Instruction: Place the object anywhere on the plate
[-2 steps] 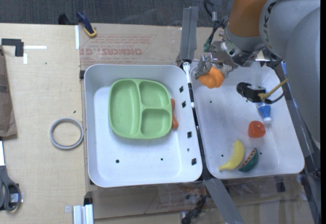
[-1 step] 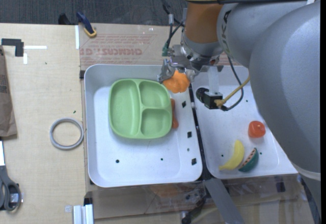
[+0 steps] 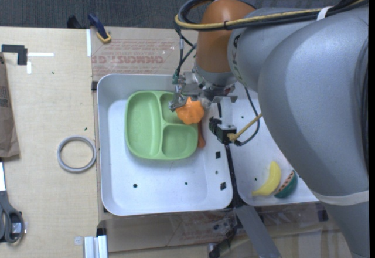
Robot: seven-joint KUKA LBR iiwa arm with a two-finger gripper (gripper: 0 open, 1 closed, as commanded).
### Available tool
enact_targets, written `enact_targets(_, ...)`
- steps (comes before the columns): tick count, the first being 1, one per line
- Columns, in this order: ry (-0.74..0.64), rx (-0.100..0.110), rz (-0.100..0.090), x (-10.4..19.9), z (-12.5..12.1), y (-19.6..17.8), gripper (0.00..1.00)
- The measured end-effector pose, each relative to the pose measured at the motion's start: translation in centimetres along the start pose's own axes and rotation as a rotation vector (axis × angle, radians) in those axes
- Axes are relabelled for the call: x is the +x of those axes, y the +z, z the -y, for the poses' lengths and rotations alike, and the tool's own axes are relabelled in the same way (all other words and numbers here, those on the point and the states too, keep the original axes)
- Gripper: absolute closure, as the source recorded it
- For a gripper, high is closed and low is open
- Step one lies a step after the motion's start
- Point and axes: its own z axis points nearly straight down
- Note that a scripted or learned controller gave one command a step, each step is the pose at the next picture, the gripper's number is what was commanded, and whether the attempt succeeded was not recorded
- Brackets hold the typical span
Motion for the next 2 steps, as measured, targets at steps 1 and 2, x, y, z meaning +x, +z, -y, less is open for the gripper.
enact_targets(1,0.005,0.002,0.000,-0.31,4.83,-3.46,1.00)
enact_targets(2,0.005,0.002,0.000,-0.34,4.81,-3.48,0.00)
